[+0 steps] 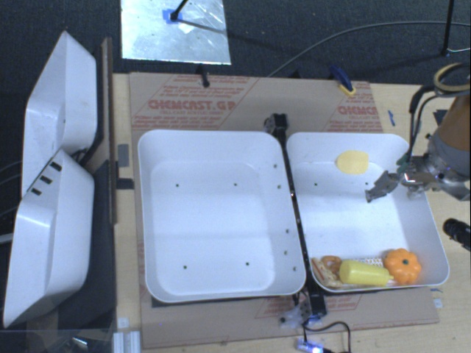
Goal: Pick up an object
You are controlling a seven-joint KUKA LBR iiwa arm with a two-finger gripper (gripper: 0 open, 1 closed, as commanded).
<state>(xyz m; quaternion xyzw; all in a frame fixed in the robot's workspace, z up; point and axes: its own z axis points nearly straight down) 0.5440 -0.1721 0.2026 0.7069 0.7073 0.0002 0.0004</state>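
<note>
Camera view, looking down at a slant on two shallow white bins set side by side on a tan bench. The left bin (213, 212) has nothing to grasp in it. The right bin (346, 226) holds every candidate for the pick.

The arm (452, 153) enters from the right edge, and its gripper (381, 186) hangs over the upper right part of the right bin. The tip is small and dark against the white floor; whether the fingers are apart or together cannot be told, and nothing is visibly held.

A flat pale yellow disc (352, 162) lies near the bin's far wall, just beside the gripper and up-left of it. Along the near wall sit three items crowded together: an orange pumpkin (403, 265) in the corner, a yellow oblong piece (362, 273) touching it, and a brownish pretzel-like item (328, 267) at the left end, possibly several small pieces.

The likely risks: the disc looks thin and flat, so fingers may close above it or slide it toward the wall. The near cluster is pressed against the bin wall and against itself, so a descending finger could strike the rim or land on a neighbour and push things aside.

Around the bins: a clamp (277, 122) between them at the far side, a blue clip (342, 81) on the bench, spare white bins (55, 175) stacked to the left, and a shiny metal sheet (175, 19) on the dark floor.
</note>
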